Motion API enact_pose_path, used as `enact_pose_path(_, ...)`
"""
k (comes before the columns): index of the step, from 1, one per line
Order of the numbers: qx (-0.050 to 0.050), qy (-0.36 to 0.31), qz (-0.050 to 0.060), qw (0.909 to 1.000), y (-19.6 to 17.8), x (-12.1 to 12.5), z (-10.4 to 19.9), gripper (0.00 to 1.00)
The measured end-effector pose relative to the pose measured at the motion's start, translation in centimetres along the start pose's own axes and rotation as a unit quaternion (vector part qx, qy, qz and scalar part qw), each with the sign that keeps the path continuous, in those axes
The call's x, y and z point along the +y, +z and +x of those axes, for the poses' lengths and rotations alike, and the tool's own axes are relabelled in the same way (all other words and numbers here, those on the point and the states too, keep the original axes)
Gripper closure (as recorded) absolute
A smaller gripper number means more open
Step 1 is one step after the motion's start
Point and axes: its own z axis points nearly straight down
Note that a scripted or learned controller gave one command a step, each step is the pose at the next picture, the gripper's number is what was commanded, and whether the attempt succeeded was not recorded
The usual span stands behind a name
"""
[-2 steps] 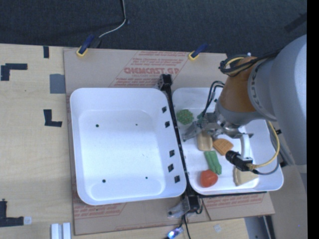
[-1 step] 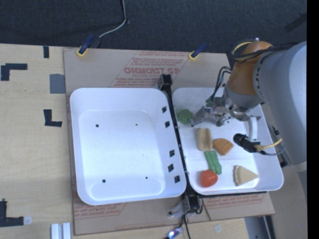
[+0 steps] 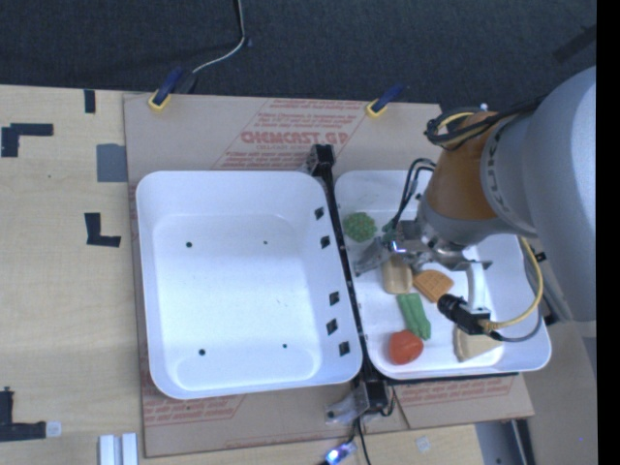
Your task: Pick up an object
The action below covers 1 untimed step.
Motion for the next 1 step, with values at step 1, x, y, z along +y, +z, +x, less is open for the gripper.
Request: enact_pose_path(1, 0.0, 0.004, 0.0, 1.0, -0.04, -9.53, -4.24, 0.0)
